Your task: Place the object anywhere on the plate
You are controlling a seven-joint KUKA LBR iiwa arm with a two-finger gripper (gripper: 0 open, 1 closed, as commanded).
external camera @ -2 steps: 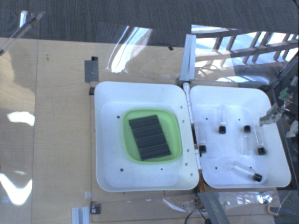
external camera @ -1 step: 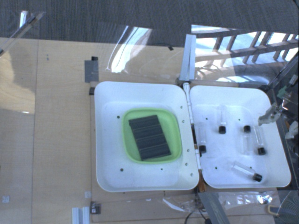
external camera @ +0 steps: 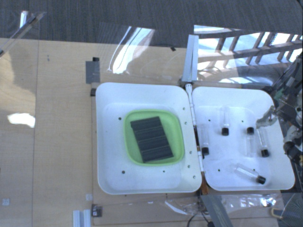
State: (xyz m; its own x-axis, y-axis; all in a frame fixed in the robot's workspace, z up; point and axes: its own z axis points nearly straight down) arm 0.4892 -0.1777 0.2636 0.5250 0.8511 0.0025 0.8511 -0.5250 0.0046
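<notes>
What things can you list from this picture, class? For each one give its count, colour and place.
Bins: two, white, side by side on the bench.
Plate: one, green, in the left bin.
Ridged block: one, dark grey, lying on the plate.
Vials: about five, clear with black caps, scattered in the right bin.
Bench: one, light wood, under both bins.
Tool: one, grey, over the right bin's right edge.

Dark ribbed block point(external camera: 151, 139) lies on green plate point(external camera: 129, 141) in left bin point(external camera: 109, 174). Clear black-capped vials point(external camera: 250, 173) scattered in right bin point(external camera: 279, 179). Claw point(external camera: 266, 118) at right bin's edge.
</notes>
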